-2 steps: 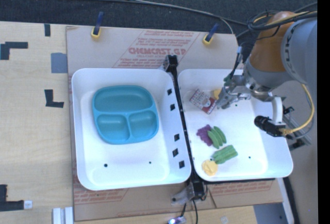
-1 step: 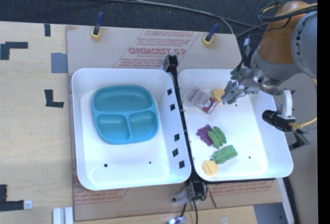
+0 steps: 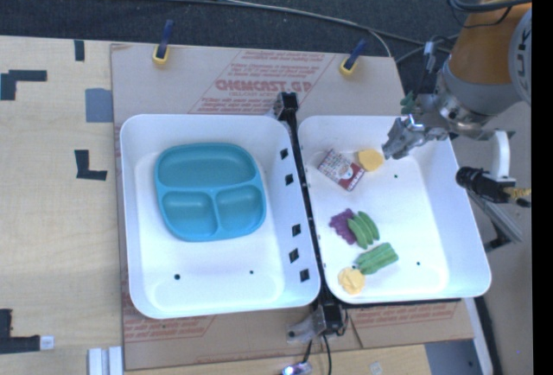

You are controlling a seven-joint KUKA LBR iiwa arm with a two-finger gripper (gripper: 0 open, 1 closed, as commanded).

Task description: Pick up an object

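Broadly, the bench (image 3: 52, 218) carries a cardboard sheet (image 3: 251, 79) with red print, held at its far edge by two yellow clamps (image 3: 161, 54), and on it two white bins side by side. Inside the left bin (image 3: 138, 278) lies a blue divided tray (image 3: 210, 191), set toward the far half. Over the right bin's (image 3: 458, 270) far right corner hangs the grey arm (image 3: 484, 54) with its orange band, reaching in from the right. Its gripper (image 3: 399, 143) sits just above the bin floor, near a small yellow piece; whether its fingers are parted or closed I cannot tell, and nothing is seen between them. Scattered in the right bin are a red and white packet (image 3: 339, 168) touching the yellow piece (image 3: 371, 160), then a purple bunch (image 3: 343, 225) against a green pod (image 3: 365, 228), and nearer the front a second green pod (image 3: 378, 258) beside a yellow lump (image 3: 352, 280).
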